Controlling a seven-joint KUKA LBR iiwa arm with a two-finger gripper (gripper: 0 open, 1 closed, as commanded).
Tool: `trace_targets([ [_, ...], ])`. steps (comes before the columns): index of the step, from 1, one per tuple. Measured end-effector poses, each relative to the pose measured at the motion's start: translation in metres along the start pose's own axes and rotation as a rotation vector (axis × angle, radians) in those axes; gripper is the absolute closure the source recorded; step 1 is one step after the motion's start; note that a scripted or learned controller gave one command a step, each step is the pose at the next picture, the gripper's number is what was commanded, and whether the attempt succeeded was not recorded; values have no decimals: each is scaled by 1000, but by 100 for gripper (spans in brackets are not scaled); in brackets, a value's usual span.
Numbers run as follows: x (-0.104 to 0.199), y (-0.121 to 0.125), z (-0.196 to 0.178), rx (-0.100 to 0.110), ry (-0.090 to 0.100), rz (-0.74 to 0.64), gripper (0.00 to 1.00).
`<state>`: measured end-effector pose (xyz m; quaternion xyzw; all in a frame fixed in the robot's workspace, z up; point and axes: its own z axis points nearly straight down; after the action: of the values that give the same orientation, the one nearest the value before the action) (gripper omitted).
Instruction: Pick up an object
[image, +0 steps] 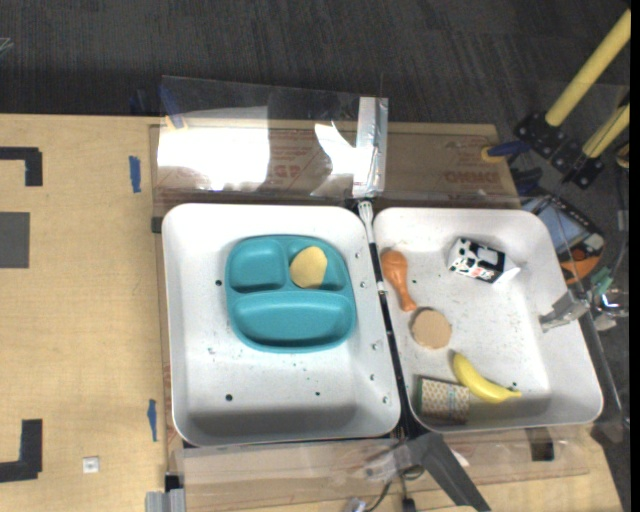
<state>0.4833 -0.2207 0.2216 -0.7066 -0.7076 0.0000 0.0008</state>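
Two white bins are seen on the counter (80, 300); the banana (482, 380), long axis slanting down-right, lies left of and below the gripper (572, 308), whose state cannot be told

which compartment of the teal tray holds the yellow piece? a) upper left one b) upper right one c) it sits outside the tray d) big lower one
b: the yellow piece lies in the upper right compartment of the teal divided tray, which sits in the left bin.
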Motion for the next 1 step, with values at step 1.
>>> trace_targets([
  [1, 86, 0, 134, -10, -1, -256, 0],
])
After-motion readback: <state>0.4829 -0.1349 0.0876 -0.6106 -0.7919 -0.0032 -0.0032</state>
